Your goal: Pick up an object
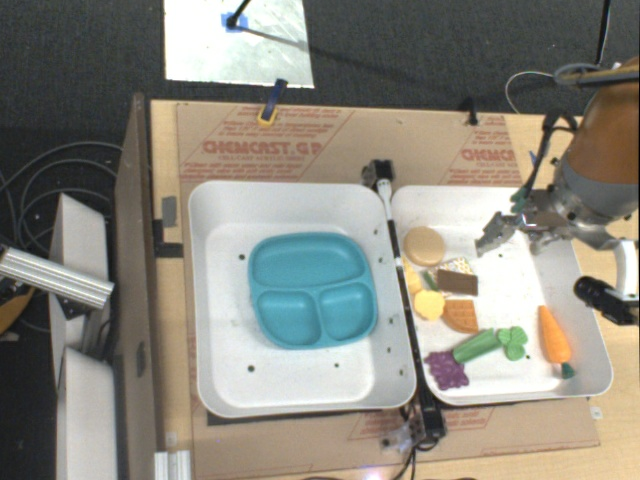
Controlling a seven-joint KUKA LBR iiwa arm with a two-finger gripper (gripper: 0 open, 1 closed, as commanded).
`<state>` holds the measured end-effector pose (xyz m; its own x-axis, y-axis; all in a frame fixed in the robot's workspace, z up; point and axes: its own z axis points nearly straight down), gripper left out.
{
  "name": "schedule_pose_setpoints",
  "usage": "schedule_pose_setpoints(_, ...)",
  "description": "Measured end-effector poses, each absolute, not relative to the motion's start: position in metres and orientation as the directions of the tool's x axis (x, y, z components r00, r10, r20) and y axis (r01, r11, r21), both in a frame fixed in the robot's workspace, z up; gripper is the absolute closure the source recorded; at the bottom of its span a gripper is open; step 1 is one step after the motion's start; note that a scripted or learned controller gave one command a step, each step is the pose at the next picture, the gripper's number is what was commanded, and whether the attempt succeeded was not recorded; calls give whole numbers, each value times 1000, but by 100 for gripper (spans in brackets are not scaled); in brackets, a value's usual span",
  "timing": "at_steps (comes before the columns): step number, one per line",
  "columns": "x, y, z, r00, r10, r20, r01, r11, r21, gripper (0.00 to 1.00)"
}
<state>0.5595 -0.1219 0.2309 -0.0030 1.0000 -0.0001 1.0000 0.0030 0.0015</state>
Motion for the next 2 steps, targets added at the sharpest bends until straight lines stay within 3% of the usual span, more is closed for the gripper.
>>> schedule_pose_setpoints(1,560,-101,95,-1,1000,0,1000,1,2,0)
schedule_pose_setpoints(2,534,-106,84,0,1000,1,1000,0,-3,0)
